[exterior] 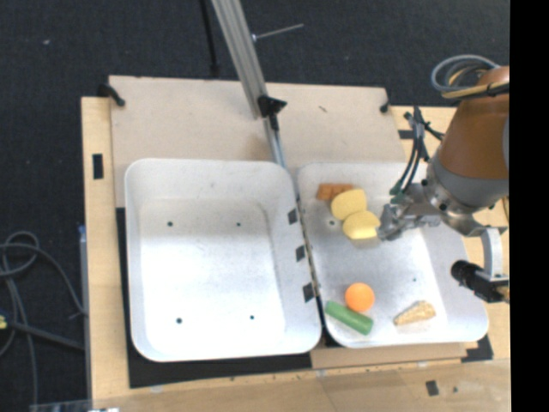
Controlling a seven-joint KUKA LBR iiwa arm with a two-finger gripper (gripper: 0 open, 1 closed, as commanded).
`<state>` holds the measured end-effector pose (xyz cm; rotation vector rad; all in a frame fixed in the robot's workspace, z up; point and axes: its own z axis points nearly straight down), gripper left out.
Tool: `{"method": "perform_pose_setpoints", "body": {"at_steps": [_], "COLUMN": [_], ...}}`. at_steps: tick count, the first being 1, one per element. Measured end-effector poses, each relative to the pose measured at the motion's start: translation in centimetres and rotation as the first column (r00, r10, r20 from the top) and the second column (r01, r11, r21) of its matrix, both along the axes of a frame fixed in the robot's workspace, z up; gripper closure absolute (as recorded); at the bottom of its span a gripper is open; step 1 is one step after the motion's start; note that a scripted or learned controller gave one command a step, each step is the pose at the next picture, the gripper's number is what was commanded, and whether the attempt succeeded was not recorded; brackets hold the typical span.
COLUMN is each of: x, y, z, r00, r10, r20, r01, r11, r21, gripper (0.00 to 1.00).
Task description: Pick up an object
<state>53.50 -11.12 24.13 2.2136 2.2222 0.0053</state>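
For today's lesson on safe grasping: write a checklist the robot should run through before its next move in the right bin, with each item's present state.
1. Gripper low inside the right bin: ok.
2. Target nearby, lower yellow piece beside the gripper: ok.
3. Object between the jaws: cannot tell.
4. Neighbours crowd the target, upper yellow piece touches it: not ok.
5. Orange ball and green cylinder away from the gripper: ok.
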Motion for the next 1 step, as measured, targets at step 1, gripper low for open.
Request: {"method": "perform_pose_setpoints", "body": {"at_steps": [1], "x": [-1.05], "y": [5.14], "z": [0.87], "r00": [1.000], "r10": [0.004], "r20": [-0.004], "r01": [-0.004], "r11": [1.000], "r21": [0.003], "gripper": [1.00]}}
